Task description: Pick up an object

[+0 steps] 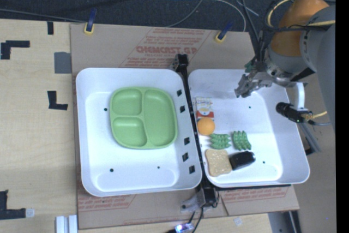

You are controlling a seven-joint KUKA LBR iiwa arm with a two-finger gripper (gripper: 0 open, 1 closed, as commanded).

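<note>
Gripper [244, 88] hung over right shallow white bin's [283, 169] far side, nothing visibly held, grip state unclear | advice: travel toward bin's near-left cluster, descend squarely over one item | right bin held small printed carton [204, 107], orange ball [206, 126], two green knobbly pieces [230, 140], tan toast-like slab [217, 161], black block [241, 160] | left white bin [92, 172] held green sectioned plastic plate [144, 118].

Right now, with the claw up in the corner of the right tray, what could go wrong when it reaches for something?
The orange ball, two green pieces, toast and black object crowd together, so the gripper might nudge neighbours or grab two. The ball could roll away. The carton sits near the bin wall, leaving little room.
</note>
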